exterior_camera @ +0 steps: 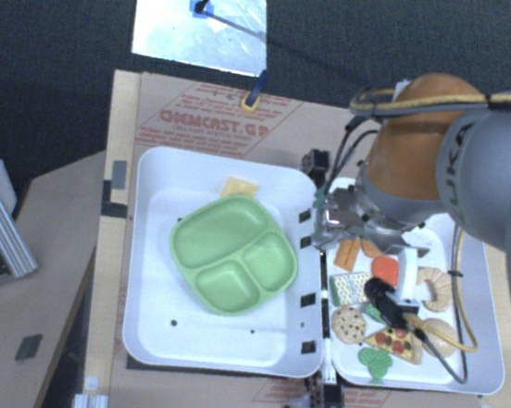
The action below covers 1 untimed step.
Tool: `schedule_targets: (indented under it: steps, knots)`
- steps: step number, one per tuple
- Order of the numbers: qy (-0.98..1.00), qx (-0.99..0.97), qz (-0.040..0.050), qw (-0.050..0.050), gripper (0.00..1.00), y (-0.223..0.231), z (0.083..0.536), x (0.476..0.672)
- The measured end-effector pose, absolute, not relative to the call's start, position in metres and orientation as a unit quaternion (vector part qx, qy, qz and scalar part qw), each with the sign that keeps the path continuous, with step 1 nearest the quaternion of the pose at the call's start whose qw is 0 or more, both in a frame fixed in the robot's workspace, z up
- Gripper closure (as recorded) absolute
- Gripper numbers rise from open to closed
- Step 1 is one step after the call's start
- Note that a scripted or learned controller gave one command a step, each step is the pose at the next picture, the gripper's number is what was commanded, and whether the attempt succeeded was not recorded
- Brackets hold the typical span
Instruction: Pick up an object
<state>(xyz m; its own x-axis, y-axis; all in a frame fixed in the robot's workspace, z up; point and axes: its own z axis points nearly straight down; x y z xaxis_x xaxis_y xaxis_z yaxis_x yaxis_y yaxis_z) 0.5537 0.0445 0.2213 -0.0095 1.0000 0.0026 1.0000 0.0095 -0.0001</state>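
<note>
My gripper hangs low over the near-left corner of the right bin, close to the wall shared with the left bin. The grey arm and its orange band cover the back of that bin. Just right of the gripper lie an orange stick and a red tomato slice. Further forward are a green-dotted cracker, a cookie, a pizza slice and a green broccoli piece. A pale pretzel and a bread roll sit to the right. Nothing visibly hangs from the gripper.
The left bin holds a green divided plate in its middle and a small yellow cheese wedge near its back wall. Black clips line the wall between the bins. A foil sheet lies beyond the bench.
</note>
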Motion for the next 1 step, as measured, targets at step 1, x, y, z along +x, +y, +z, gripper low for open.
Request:
schedule_targets:
  steps: [1]
  knots:
    - [-0.710,-0.704,-0.0004,0.001,1.00,0.0856,0.2231,0.5408]
